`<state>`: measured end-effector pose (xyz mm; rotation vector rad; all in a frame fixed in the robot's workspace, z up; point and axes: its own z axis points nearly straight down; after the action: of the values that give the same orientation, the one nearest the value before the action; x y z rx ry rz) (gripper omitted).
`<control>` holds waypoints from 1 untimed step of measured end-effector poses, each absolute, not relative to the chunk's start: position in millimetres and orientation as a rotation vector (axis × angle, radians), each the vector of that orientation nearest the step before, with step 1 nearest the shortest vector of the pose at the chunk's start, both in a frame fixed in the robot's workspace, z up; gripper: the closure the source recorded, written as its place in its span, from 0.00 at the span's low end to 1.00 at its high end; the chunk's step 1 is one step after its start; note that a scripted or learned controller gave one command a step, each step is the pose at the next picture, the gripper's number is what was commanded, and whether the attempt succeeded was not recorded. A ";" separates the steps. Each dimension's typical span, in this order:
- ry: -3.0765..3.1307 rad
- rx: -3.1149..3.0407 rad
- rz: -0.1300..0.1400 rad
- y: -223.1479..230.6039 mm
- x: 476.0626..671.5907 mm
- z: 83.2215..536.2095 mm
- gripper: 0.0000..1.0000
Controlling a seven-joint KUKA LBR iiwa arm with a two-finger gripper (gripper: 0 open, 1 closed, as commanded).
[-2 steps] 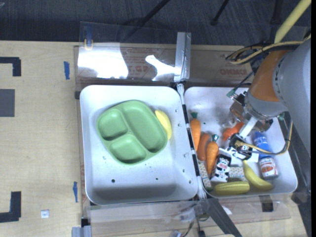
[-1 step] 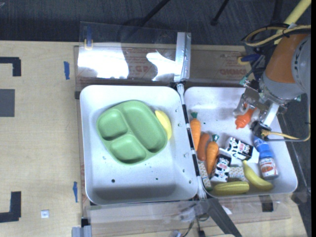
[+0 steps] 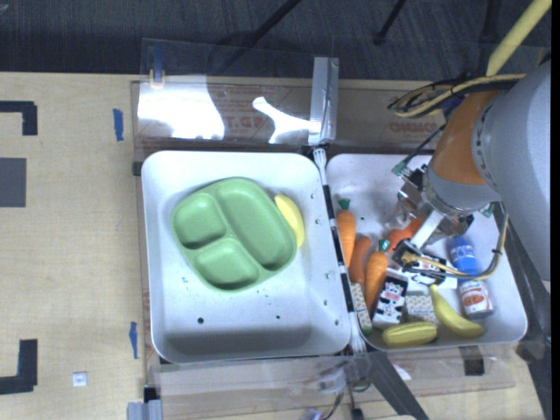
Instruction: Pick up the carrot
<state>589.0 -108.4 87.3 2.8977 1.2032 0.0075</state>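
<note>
Nearest the camera lies a yellow oblong thing (image 3: 409, 332), on the near side of my gripper (image 3: 418, 239). The carrot (image 3: 346, 236) lies near, at the gripper's left in the view: long, orange, with a green stub at its far end. Whether my gripper is open, I cannot tell.

Beyond the far edge lies a dark grey carpet floor (image 3: 131, 7), and thin black stand legs (image 3: 289, 9) slant across it. The surface (image 3: 70, 261) is pale wood with a faint grain, evenly lit. On its left side sit black corner-shaped marks (image 3: 26, 118), one near the back and one near the front, with a dark grey square (image 3: 10, 182) between them at the very edge. Short strips of blue tape (image 3: 117, 124) are stuck further in. At the back stands a clear plastic panel (image 3: 227, 68), upright, catching a bright white glare (image 3: 179, 112) from overhead light. A grey metal post (image 3: 324, 99) closes the panel's right end.
</note>
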 end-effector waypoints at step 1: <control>1.246 2.879 0.009 -94.0 605.3 87.2 1.00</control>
<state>605.3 -94.0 87.2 2.8790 1.2463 0.0087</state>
